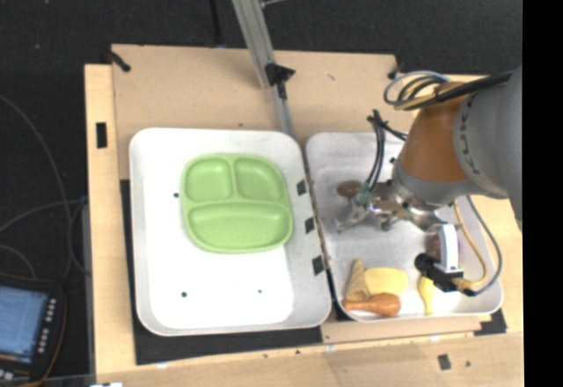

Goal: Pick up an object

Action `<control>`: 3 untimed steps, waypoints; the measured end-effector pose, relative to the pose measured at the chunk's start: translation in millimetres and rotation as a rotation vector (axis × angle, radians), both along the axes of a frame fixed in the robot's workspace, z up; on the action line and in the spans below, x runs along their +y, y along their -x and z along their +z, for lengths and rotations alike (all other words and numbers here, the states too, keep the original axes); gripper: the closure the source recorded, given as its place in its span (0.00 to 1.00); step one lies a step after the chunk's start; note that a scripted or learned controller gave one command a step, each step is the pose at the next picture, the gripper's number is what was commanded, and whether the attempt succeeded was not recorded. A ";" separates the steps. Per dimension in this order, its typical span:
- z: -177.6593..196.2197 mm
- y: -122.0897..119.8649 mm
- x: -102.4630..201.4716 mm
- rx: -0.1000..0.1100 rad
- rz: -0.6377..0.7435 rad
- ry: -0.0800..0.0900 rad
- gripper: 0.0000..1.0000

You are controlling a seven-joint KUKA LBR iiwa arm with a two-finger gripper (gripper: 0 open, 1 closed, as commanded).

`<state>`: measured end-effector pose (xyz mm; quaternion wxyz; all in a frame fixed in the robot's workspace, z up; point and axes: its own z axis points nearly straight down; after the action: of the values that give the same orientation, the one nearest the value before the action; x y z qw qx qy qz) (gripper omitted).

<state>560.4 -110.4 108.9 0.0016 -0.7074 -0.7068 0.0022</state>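
Two bins: I count two shallow white bins on the bench (220, 86), the left bin (158, 288) and the right bin (343, 152) touching along one edge.
Landmark: I place everything against the green plate (237, 203), one three-compartment plate lying in the left bin.
Brown object (349, 189): one small dark piece, right of the plate, across the divide, in the right bin's upper half.
Gripper (356, 216): right of the plate, low in the right bin, just below and slightly right of the brown object.
Fingers: I can't tell from here whether they are wide or narrow; nothing visibly between them.
Key relation: the brown object lies just up-left of the gripper, nearest of all the items; its long axis I judge roughly left-right.
Food pile: right and below the plate, at the right bin's near edge, one yellow chunk (385, 279), one orange-brown piece (374, 305), one small banana (427, 295).
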 end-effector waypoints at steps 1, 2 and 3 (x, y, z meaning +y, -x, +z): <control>-8.5 0.0 -1.1 -0.004 -0.001 0.000 0.00; 3.1 -1.1 -1.9 -0.008 -0.005 0.000 1.00; 62.5 5.3 -7.1 -0.012 -0.003 0.001 1.00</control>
<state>555.1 -117.4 171.4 -0.0032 -0.7083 -0.7059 -0.0018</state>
